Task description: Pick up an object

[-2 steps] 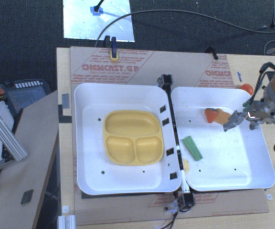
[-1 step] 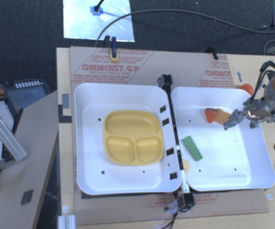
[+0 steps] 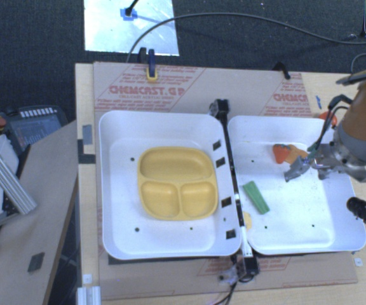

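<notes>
Bench (image 3: 84, 189) with, seemingly, cardboard sheet (image 3: 189, 84) under two white bins (image 3: 116, 234).

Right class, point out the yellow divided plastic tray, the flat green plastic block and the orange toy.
yellow divided plastic tray (image 3: 176, 182), camera view, centre ridge.
flat green plastic block (image 3: 256, 197), camera view, middle.
orange toy (image 3: 282, 152), camera view, left part.

Two shallow white plastic bins (image 3: 116, 170), glossy and plain. Pale yellow three-compartment plastic tray (image 3: 176, 183) in the left one. Flat green rectangular block (image 3: 256, 197) and orange lumpy object (image 3: 286, 152) on white at right. Grey metal pincer (image 3: 295, 169). Tan counter (image 3: 196, 88) with red lettering.
</notes>
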You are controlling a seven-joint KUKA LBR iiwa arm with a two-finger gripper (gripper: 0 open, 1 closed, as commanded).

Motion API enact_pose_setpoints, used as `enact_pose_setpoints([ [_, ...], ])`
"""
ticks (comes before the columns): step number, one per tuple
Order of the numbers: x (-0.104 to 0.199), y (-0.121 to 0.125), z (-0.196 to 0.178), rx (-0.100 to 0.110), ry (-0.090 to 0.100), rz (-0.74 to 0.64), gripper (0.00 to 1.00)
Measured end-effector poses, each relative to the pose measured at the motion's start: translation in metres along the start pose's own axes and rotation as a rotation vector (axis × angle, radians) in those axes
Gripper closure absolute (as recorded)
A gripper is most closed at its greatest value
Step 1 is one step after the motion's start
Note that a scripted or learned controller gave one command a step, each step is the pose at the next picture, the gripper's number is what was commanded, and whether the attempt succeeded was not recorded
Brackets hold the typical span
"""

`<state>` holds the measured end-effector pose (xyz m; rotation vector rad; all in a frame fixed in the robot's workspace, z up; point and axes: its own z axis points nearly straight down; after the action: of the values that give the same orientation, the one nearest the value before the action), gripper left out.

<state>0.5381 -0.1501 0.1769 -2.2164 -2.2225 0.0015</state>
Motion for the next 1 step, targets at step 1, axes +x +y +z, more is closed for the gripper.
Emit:
enact_pose_setpoints([
  [1, 0.0030, -0.0076, 0.0456, 0.001, 0.000, 0.002, 0.00],
])
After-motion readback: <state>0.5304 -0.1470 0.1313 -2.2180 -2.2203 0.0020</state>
